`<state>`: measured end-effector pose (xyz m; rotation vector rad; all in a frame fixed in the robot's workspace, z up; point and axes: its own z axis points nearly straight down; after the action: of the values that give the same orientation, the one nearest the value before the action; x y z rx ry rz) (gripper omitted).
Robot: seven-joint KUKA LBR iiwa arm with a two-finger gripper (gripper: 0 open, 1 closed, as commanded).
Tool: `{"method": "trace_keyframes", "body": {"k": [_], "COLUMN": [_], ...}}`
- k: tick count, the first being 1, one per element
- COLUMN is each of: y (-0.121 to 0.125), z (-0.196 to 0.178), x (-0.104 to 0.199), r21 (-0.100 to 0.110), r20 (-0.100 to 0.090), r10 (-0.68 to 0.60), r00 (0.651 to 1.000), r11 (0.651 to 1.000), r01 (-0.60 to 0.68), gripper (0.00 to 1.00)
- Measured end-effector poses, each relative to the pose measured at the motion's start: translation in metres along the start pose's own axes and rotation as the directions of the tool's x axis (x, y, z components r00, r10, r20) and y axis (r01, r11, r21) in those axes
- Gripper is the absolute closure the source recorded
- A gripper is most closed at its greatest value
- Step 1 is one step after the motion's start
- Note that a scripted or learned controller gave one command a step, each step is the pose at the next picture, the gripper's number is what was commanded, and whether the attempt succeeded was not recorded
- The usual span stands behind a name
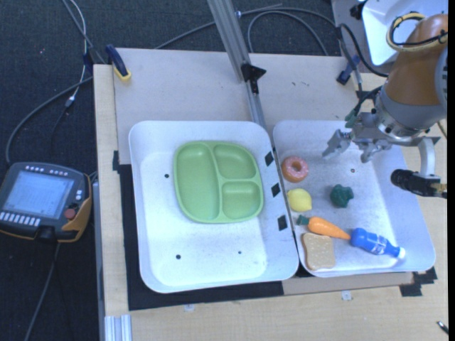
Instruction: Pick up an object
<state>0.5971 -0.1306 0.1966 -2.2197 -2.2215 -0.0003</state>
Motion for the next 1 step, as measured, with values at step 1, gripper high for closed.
{"method": "trace_keyframes", "body": {"k": [1], "y": [0.0056], "z": [0.0609], "x": [-0.0015], "r21": [0.006], "r20": [-0.001], "r10": [0.001], "r00": [1.0], "r11": [1.0], "r01": [-0.001], "gripper": [0.0]}}
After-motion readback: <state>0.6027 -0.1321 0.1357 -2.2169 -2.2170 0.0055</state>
